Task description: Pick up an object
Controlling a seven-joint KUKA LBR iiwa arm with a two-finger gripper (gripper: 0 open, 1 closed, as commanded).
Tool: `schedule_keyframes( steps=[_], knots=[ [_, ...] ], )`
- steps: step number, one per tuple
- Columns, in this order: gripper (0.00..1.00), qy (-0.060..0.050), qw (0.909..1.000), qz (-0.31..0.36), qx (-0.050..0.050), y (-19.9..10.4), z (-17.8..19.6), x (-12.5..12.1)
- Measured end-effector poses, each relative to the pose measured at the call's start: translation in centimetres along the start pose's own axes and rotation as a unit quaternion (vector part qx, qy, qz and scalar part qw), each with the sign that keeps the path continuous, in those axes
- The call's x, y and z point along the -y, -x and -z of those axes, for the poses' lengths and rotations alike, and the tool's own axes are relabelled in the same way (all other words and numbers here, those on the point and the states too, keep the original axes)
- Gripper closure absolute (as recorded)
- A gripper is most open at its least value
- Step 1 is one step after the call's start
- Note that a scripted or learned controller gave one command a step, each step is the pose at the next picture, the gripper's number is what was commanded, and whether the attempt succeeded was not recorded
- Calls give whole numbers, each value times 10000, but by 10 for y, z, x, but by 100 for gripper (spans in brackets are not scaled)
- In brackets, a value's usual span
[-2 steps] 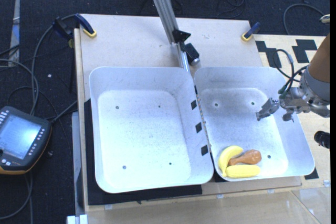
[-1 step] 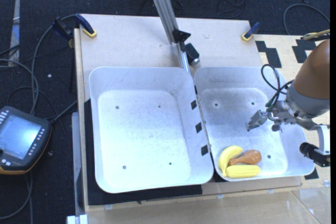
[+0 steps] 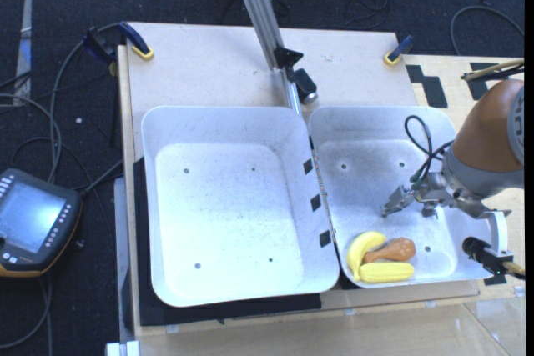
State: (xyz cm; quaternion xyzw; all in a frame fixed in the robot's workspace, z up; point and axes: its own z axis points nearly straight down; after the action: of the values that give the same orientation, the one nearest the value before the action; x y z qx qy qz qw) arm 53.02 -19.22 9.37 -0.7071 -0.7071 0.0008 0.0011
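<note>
The arm reaches into the right bin (image 3: 334, 137) from the table's right edge, and its hand (image 3: 399, 203) hangs low over the middle of that bin's floor, with nothing between its fingers. Whether they are spread or pressed together I cannot tell; the tips are too small and blurred against the white floor.

The things to choose from lie together at the front edge of the right bin, near its front left corner: a curved banana (image 3: 362, 250), a yellow corn cob (image 3: 386, 272) just in front of it, and a brown drumstick-shaped toy (image 3: 395, 248) touching both. All three sit apart from the hand, toward the front of the table.

This looks like the approach step, before any grasp. The next move calls for carrying the hand toward the front edge, over the cluster, and singling out one piece; the tight packing could make the fingers catch two things or push them against the bin wall.
</note>
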Motion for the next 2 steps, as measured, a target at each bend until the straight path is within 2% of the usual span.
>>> schedule_keyframes(
  steps=[1, 2],
  knots=[
    [100, 19, 10000, -1, 4, 0, 12, -1],
    [100, 31, 10000, 0, 8, -1, 60, 7]
  ],
)
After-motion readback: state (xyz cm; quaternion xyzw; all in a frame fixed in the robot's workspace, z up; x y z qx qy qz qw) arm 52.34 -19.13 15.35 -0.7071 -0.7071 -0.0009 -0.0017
